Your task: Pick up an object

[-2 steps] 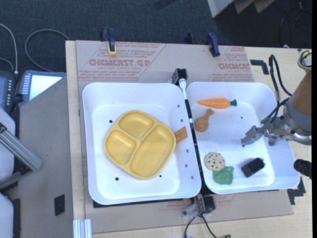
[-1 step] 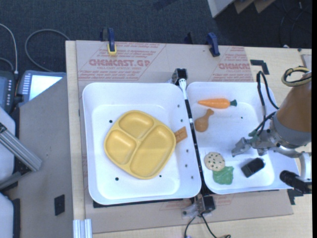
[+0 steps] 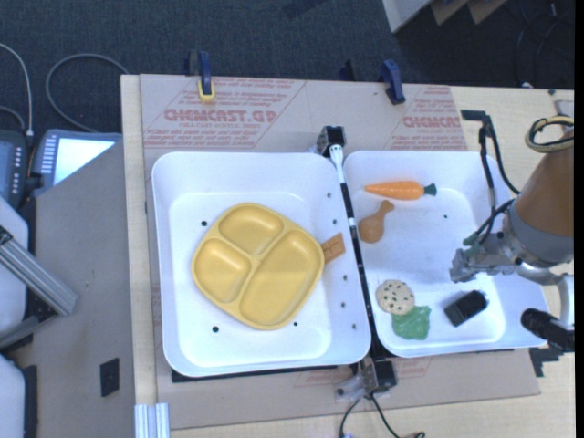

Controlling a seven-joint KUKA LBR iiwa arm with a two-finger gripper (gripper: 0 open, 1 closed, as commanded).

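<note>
Hand low over the right bin, close to its right wall, at the end of the grey arm reaching in from the right. Released or clenched: cannot tell from this slant. Nothing seen grasped.

Black block lying flat on the bin floor just in front of the hand, slightly tilted, apart from it. Green piece at the bin's front, left of the block, touching a speckled cookie just behind it. Orange carrot lying crosswise near the back of the same bin, green tip pointing right. Brown drumstick just in front of the carrot, near the bin's left wall, thin end up toward the carrot.

Left bin beside it, walls touching along the middle. Yellow divided plate flat in its centre, three compartments showing. Small brown piece at the plate's right edge, between plate and bin wall; touching or not, hard to say.

Both bins on a counter covered with printed brown board. Two blue clamps at the counter's back edge.
</note>
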